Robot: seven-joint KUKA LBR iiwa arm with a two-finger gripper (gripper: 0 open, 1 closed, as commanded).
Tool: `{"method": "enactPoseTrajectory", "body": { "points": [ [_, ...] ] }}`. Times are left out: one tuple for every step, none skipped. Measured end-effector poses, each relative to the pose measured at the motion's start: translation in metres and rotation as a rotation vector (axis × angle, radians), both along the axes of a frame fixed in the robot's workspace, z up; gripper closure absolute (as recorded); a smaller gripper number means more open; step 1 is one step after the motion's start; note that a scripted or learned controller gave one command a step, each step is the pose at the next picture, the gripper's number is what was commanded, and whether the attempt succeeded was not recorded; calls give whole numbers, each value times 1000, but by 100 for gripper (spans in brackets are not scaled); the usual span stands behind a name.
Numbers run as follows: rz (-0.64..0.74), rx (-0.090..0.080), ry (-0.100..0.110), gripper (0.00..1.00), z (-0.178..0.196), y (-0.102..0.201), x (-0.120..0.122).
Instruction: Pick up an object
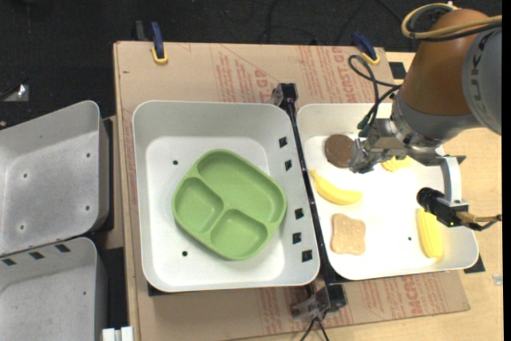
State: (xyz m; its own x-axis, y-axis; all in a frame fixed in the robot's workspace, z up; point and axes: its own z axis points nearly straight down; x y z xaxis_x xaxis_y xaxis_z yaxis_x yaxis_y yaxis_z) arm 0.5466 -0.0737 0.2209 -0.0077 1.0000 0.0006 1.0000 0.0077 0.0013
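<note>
In the right bin (461, 255), the brown round patty (338, 150) lies just at nine o'clock of the gripper (364, 160), touching or nearly so. Whether it grips anything cannot be told. The banana (335, 189) lies at seven o'clock. The arm (447, 84) reaches in from two o'clock, wrist bent downward.

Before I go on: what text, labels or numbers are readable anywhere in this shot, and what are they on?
Red printed lettering on the brown board under the bins: repeated, turned at angles, too blurred to read reliably.
Dark marking on the arm's grey housing at the right edge: cut off, not readable.
Green divided plate, banana, toast slice, brown round piece, corn cob: no text.
</note>
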Motion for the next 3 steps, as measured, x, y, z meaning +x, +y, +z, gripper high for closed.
{"method": "enactPoseTrajectory", "body": {
  "points": [
    [0, 1, 0, 100, 12, 54, 7],
    [0, 0, 0, 100, 10, 99, 18],
    [0, 1, 0, 100, 15, 149, 31]
  ]
}}
